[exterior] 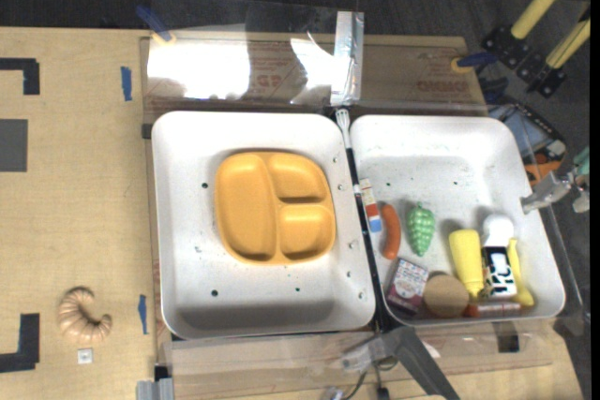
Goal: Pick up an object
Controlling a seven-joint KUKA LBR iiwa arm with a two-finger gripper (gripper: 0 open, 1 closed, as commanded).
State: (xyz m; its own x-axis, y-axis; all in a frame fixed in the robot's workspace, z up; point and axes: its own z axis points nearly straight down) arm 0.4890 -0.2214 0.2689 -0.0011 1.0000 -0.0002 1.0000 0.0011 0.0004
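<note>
**End effector parked at the rim, pickings piled close by**

The end effector (555,192) sits at the outer edge of the right bin (431,140), too little of it in view to tell whether it is apart or together, and nothing is seen in it. Just beside and below it stands the white bottle (498,250), touching a yellow tube (466,261); probably the handiest target. A step further, a brown ball (445,295) and a small packet (408,282) crowd that corner, so a clean grasp looks tricky. Beyond lie a green piece (420,228) and an orange sausage (390,235). Further still, the left bin (187,281) holds a yellow divided plate (275,204). Farthest off, a tan curl (84,315) rests on the desk (66,201).
</note>
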